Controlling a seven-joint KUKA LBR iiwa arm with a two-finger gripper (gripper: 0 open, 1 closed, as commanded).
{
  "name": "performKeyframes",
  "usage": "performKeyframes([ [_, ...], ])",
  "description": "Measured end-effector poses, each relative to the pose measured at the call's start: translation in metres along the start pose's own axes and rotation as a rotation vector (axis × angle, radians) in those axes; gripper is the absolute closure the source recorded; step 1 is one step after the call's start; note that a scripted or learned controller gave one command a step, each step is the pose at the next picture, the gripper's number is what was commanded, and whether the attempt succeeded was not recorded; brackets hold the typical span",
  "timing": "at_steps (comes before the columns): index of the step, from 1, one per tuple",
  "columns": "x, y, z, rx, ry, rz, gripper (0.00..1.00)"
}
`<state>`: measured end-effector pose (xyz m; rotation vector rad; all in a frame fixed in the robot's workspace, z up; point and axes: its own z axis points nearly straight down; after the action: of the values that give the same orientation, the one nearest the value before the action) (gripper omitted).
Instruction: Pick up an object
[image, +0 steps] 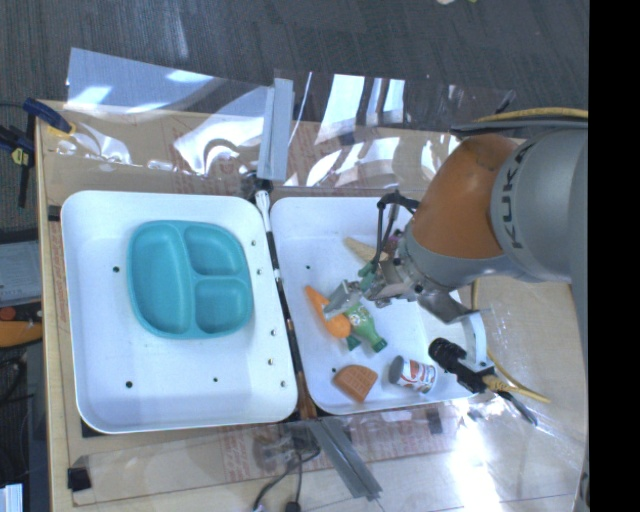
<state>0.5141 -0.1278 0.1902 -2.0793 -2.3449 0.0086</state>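
**Arm lowered over crowded right bin**

The grey arm with its orange band (470, 200) is seen reaching in from the right of the frame, its gripper (348, 298) brought down among a cluster of small objects at the centre of the right bin (300, 225). Whether the gripper is open or closed cannot be told, and nothing can be confirmed as held. Just beside the gripper, an orange carrot-like piece (322, 305) is lying toward the bin's left wall, with a green toy (365, 333) directly below the gripper, touching or nearly touching the orange piece. A pale, wedge-shaped item (357, 246) is partly hidden by the wrist above. Nearer the bottom edge, a brown ridged piece (355, 381) and a small can (412, 374) on its side are set apart from the cluster. In the left bin (90, 380), a teal divided tray (190, 277) is placed flat, well apart from the arm.
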Motion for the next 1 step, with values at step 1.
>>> performKeyframes([
  [1,-0.0134,0.0171,0.1021,-0.001,0.001,-0.027,0.00],
])
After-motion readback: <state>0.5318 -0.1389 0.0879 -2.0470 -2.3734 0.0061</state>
